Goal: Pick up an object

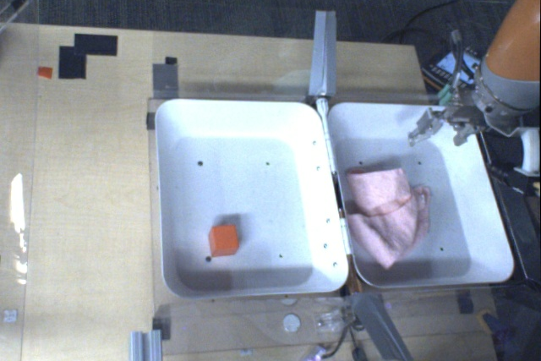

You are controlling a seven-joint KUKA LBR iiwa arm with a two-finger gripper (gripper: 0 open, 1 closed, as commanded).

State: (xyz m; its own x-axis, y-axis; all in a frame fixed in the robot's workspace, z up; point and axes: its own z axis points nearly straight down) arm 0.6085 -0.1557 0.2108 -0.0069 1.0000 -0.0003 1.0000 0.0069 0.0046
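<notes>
The tool, fingers spread wide and holding nothing, hovers over the right bin's far edge; centring above the pink cloth should help.

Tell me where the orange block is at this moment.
The orange block lies in the left bin, near its front-left corner, far from the pink cloth in the right bin.

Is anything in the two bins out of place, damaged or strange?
Nothing looks damaged or spilled. The pink cloth lies crumpled in the right bin, against its left wall. The orange block sits alone in the left bin. The gripper is above the right bin's far corner, away from both.
</notes>
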